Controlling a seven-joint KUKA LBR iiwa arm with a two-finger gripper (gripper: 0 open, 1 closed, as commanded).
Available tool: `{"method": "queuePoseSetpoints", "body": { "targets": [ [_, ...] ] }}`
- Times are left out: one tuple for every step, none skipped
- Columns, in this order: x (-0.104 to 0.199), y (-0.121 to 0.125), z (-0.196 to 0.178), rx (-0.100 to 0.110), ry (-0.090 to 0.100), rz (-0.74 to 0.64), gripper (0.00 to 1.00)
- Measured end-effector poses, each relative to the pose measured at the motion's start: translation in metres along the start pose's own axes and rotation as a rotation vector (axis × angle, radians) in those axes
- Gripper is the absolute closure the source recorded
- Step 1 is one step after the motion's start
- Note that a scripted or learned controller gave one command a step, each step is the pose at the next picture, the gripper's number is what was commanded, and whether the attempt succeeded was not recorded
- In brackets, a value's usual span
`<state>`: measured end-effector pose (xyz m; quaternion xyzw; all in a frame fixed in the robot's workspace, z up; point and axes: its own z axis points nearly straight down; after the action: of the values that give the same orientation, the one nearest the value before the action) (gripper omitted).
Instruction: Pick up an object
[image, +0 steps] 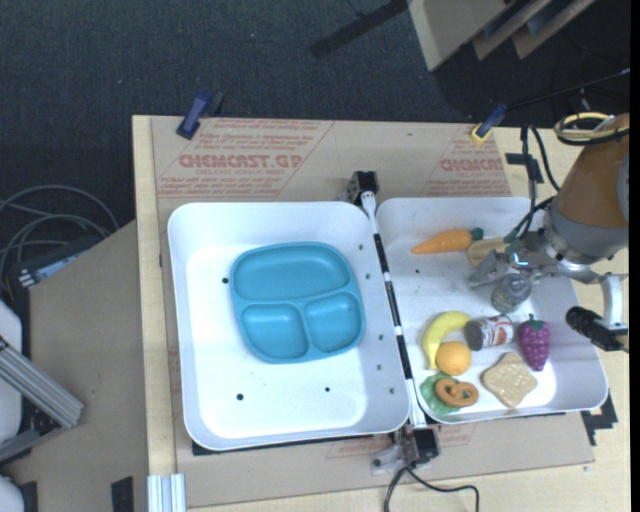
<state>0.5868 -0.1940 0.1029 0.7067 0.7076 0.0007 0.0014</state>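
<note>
Over the right bin (590, 395) we have our arm (595, 195) reaching in from the right, with the tool (505, 272) low above the bin floor, just right of the carrot (442, 241) and above the small bottle (495, 332). Whether the tool is released or clenched we cannot tell; the metal parts blur together from this angle, and we see nothing clearly caught in it.

Every candidate object lies in that same bin. The carrot rests near the far wall. Closer to us sit a banana (440, 331), an orange (453, 358) touching it, the bottle lying on its side, a bunch of purple grapes (536, 343), a slice of bread (509, 380), and a pretzel on a green piece (449, 393) at the near corner. All of them appear to rest on the bin floor.

Across the divider, the left bin (200, 400) carries a blue divided tray (296, 300).

We judge the task as barely begun: the tool is down among the objects, but nothing is lifted. Left to do are a firm grasp on one item and a clean raise off the worktop (150, 300).
</note>
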Motion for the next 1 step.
{"method": "queuePoseSetpoints", "body": {
  "targets": [
    [-0.0112,0.0704,0.0215,0.026,0.005,-0.001,0.00]
  ]
}}
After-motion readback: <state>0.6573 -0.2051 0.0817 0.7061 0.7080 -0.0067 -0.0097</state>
